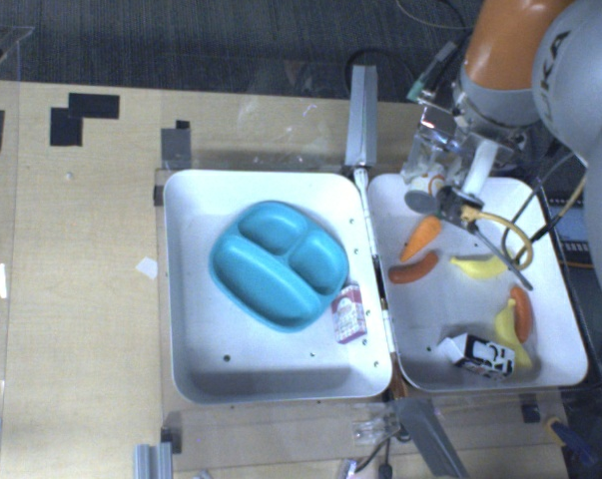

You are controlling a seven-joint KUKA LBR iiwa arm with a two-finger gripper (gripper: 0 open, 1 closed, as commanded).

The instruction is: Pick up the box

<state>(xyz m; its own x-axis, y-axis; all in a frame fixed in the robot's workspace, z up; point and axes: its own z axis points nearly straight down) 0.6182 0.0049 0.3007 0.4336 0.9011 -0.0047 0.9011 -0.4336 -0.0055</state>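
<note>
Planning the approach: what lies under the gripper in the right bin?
Under the gripper in the right white bin an orange carrot-shaped toy pokes out, with a red sausage-shaped toy nearby. The carrot's upper end is covered.

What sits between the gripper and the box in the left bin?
The gripper hangs over the right bin's far end; the box lies in the left bin beside the blue tray. Between them: the bins' adjoining walls, with carrot and sausage just below.

Grey arm (570,58) coming in from right, orange band up top, wrist angled down-left. Gripper (450,200) hanging low over back-left part of right bin (570,367), near its rim.
</note>
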